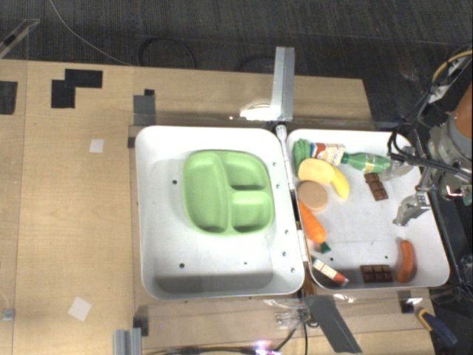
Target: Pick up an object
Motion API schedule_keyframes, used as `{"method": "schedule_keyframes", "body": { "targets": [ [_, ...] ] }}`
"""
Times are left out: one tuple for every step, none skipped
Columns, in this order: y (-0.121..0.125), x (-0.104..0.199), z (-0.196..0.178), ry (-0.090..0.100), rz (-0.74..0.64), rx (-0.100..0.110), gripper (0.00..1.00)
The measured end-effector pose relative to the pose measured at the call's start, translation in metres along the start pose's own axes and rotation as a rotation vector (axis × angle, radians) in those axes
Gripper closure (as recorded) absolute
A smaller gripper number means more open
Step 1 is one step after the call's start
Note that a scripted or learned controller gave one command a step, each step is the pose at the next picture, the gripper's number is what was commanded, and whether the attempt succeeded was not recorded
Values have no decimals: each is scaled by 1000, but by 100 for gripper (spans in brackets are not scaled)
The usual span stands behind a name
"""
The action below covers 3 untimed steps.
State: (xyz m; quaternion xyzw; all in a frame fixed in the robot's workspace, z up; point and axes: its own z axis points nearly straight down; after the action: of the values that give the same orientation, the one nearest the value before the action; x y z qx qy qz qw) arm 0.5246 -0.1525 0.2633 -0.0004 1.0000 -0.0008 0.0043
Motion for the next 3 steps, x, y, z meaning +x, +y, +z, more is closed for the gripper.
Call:
{"method": "schedule_keyframes", "body": {
  "targets": [
    [20, -34, 110, 9, 19, -3, 0],
    [41, -31, 169, 3, -107, -2, 0],
    [36, -19, 173, -9, -53, -1, 0]
  ]
}}
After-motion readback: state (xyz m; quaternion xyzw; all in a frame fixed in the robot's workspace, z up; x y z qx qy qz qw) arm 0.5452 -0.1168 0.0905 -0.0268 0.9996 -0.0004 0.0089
